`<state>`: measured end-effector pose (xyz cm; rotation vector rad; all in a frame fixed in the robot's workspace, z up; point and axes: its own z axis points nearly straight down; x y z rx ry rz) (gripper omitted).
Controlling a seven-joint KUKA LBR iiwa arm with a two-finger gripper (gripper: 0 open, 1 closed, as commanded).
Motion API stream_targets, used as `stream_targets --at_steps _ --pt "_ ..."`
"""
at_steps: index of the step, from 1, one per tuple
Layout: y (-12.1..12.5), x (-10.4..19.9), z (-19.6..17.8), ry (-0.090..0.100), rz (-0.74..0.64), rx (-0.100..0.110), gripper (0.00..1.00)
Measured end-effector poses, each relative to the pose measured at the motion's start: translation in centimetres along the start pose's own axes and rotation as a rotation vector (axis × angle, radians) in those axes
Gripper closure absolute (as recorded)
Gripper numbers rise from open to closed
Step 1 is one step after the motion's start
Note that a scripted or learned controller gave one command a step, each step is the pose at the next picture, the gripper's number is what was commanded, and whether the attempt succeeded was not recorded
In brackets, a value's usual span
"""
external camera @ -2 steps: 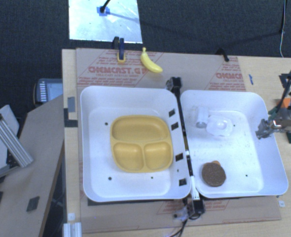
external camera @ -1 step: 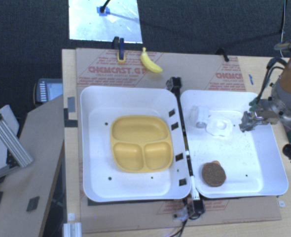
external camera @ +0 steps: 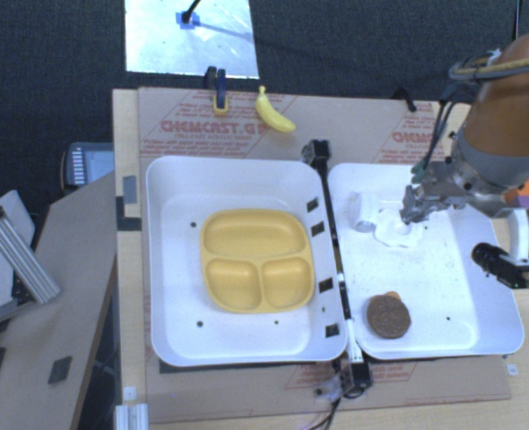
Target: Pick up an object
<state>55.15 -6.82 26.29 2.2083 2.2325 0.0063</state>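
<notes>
– Two white bins sit side by side on a cardboard sheet, am I right?

– Yes. From the camera view, the left bin holds a yellow divided plate with three compartments, lying flat near the middle. The right bin holds the smaller things.

– Which ones?

– A brown round disc lies near the front wall, toward the divider between the bins. A white crumpled lump lies further back, and a small pale piece sits just beside it on the divider side; I cannot tell what either is made of.

– And the arm?

– The grey arm with its orange band reaches in from the right. Its gripper hangs over the back half of the right bin, right at the far edge of the white lump.

– Is the claw holding it?

– I cannot tell how wide the claw stands, nor whether it touches the lump. Nothing shows gripped in it.

– Anything outside the bins?

– A banana lies on the cardboard behind the left bin, with a yellow clamp just beside it at the sheet's back edge.
</notes>
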Motion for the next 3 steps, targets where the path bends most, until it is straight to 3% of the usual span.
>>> stream_targets --at_steps 3 --pt "7.2 12.3 2.4 -0.001 0.003 0.002 1.00"
